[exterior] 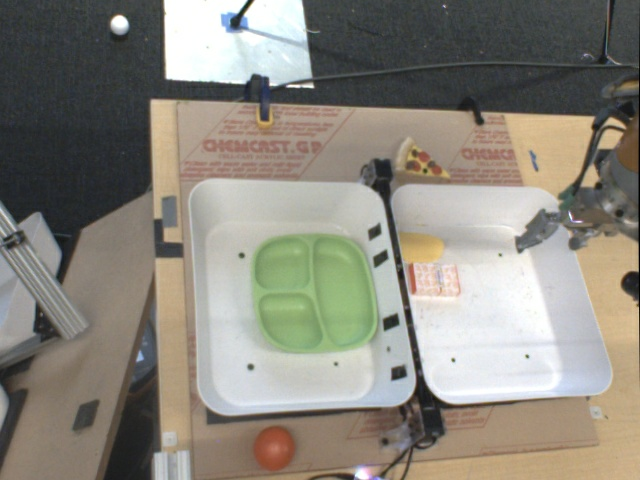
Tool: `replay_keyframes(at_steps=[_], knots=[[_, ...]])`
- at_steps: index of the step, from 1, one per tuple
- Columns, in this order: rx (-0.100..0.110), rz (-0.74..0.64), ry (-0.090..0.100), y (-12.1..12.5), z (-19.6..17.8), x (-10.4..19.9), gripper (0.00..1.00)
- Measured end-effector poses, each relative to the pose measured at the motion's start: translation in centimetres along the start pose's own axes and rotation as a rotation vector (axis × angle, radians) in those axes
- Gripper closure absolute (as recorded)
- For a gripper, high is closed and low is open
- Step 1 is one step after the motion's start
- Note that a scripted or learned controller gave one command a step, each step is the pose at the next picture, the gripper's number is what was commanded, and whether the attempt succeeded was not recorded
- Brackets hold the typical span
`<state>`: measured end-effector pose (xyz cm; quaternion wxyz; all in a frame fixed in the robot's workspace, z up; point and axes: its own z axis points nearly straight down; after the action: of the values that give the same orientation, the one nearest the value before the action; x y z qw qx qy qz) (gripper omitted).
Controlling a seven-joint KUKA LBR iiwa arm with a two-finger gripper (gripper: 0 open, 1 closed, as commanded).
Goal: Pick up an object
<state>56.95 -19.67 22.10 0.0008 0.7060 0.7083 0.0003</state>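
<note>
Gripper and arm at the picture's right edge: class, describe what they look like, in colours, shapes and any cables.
The gripper is grey metal, its slim dark finger slanting out over the right bin. Behind it sits a blocky grey wrist of mixed metal parts, with an orange-tan patch above. A thin dark cable curves down beside the wrist.

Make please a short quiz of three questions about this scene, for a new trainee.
1. True or false: the green divided plate lies in the left bin.
2. Which thing lies outside both bins? A) yellow block B) orange ball C) red-patterned box
3. Fill in: the pizza slice toy lies on the ____ beyond the bins.

Key: 1 true; 2 B; 3 cardboard.
</note>
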Motion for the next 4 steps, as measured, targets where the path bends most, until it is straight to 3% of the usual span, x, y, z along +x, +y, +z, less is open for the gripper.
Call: replay_keyframes(at_steps=[2, 3, 4], knots=[[0.004, 0.003, 0.001, -0.9, 11.8, -0.9, 0.00], [0.001, 0.002, 0.000, -0.8, 13.7, -0.9, 0.00], [-0.003, 0.002, -0.001, -0.7, 12.5, -0.9, 1.00]])
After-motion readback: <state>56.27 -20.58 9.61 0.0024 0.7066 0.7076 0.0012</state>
